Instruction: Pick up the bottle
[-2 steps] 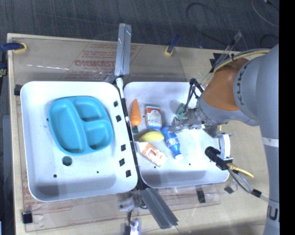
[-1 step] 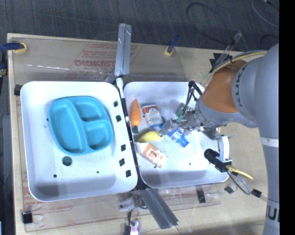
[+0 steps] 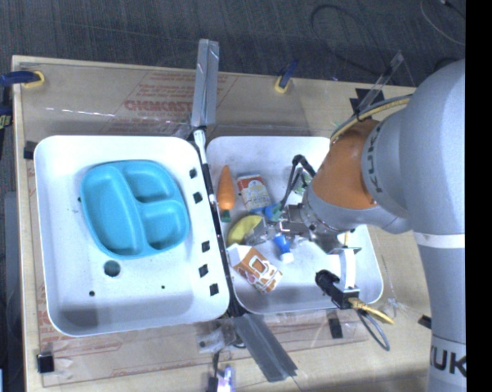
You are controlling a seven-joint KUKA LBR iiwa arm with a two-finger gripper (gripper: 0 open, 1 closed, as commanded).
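Observation:
A small clear bottle (image 3: 282,247) with blue ends lies in the right bin (image 3: 369,278), near its middle. My gripper (image 3: 280,223) is lowered into that bin right over the bottle's upper end, reaching in from the right under the orange wrist band. The arm's body hides part of the bottle and the bin's right half. Whether the bottle is touched, I cannot tell.
Around the bottle lie an orange carrot (image 3: 226,188), a small red and white carton (image 3: 253,193), a yellow banana (image 3: 244,228) and an orange and white box (image 3: 257,269). The left bin (image 3: 66,292) holds a blue divided tray (image 3: 136,206). A black divider runs between the bins.

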